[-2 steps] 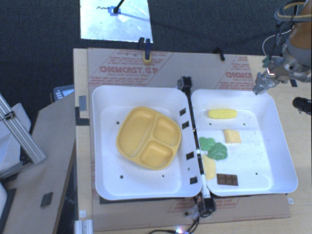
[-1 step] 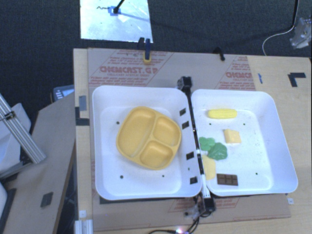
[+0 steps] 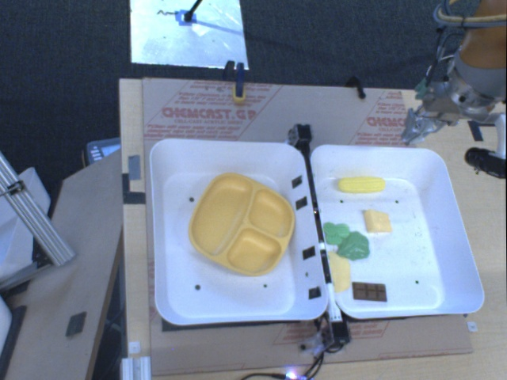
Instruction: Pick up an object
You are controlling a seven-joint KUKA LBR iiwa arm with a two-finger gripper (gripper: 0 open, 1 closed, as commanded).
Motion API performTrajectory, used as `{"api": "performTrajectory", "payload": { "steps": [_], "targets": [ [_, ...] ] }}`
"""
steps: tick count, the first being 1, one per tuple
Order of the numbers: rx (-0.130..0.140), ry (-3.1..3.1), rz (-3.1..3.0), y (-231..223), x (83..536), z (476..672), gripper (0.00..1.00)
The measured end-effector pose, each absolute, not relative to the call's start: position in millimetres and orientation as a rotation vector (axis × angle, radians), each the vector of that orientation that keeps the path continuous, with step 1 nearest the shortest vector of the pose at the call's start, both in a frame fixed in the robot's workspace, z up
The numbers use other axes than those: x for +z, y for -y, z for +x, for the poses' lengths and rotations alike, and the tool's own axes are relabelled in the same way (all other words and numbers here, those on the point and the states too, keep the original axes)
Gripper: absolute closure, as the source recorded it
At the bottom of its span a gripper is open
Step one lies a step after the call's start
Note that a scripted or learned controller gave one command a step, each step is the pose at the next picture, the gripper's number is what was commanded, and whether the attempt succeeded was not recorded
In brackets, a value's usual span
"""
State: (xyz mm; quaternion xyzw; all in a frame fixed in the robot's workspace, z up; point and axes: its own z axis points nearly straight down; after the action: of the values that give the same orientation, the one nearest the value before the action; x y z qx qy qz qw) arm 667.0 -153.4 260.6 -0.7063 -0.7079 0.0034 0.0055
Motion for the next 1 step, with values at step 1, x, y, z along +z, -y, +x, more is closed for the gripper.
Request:
{"api": "performTrajectory", "payload": {
  "steps": [1],
  "targets": [
    [-0.031,2.253,-2.209,14.3,431.7,670.3,1.00]
  ]
}}
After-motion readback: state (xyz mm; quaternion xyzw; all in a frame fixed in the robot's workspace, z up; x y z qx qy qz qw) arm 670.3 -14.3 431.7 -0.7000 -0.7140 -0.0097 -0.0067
